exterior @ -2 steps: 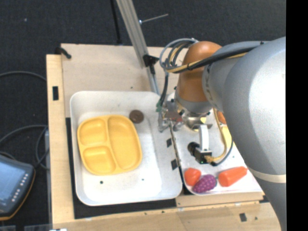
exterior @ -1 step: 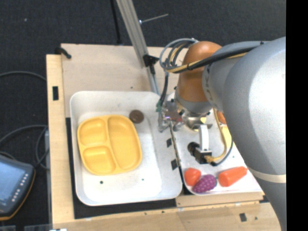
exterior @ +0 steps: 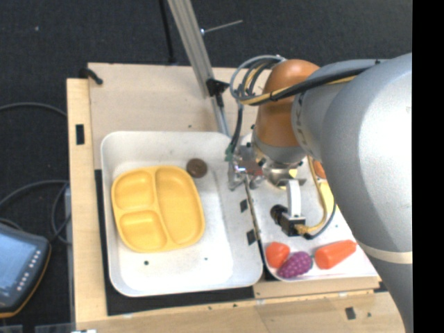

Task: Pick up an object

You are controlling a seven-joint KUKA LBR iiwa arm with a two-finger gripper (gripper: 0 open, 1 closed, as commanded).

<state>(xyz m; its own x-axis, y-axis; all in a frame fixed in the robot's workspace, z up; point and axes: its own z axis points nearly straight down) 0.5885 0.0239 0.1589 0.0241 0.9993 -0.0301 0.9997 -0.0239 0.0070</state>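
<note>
My gripper [exterior: 281, 189] hangs low over the left part of the right bin [exterior: 326, 275], under the orange wrist band and mostly hidden by the arm. At that bin's front edge lie a red-orange piece [exterior: 276, 254], a purple bunch of grapes [exterior: 296, 263] and an orange carrot [exterior: 335, 252], all apart from the gripper. In the left bin [exterior: 166, 141] a yellow divided tray [exterior: 158, 207] lies flat, with a small brown round object [exterior: 197, 167] just past its far right corner.
The grey arm covers most of the right bin. A ridge [exterior: 248, 217] separates the two bins, right beside the gripper. A slanted metal rail [exterior: 194, 47] rises behind the bins. A handheld pendant [exterior: 19, 269] lies off the bench at lower left.
</note>
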